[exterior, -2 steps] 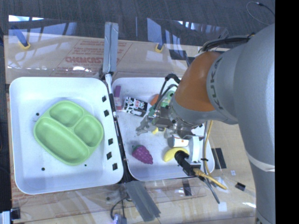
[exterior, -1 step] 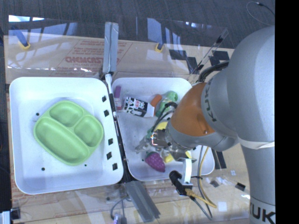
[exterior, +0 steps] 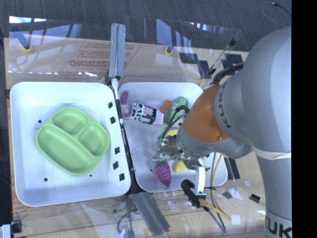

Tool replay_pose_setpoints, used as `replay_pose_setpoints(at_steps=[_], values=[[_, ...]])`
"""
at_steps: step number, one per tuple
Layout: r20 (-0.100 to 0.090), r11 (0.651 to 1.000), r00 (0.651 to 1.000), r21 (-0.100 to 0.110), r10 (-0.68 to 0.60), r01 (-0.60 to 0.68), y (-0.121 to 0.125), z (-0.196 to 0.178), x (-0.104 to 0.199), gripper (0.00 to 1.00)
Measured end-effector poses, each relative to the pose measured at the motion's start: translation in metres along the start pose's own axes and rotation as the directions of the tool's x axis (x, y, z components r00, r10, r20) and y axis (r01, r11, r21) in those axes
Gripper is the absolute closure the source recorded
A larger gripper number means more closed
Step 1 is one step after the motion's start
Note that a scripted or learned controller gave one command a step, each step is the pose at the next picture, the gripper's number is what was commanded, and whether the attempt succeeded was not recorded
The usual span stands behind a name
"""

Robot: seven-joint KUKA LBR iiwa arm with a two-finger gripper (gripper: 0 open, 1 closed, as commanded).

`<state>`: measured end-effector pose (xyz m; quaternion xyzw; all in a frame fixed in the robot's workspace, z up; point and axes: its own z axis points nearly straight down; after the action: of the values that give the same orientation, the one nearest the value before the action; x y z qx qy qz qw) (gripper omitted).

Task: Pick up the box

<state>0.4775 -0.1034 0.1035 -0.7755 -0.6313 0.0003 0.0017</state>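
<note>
The box [exterior: 144,113] is a small carton with a black-and-white print. It lies on its side near the back left of the right bin [exterior: 143,182]. My gripper [exterior: 166,152] hangs low over the middle of that bin, below the orange wrist band, in front of and to the right of the box and apart from it. Nothing shows between the box and the gripper but bare bin floor. The wrist hides most of the gripper.
A purple grape bunch [exterior: 163,173] and a yellow piece [exterior: 179,167] lie just in front of the gripper. Green [exterior: 180,103] and orange [exterior: 166,105] items sit right of the box, a pink item [exterior: 125,103] to its left. A green divided plate [exterior: 73,140] lies in the left bin [exterior: 25,182].
</note>
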Motion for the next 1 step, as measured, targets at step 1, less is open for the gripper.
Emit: replay_pose_setpoints(at_steps=[1], values=[[-0.001,0.719,0.719,-0.001,0.695,-0.695,0.0003,0.012,-0.0053,1.0]])
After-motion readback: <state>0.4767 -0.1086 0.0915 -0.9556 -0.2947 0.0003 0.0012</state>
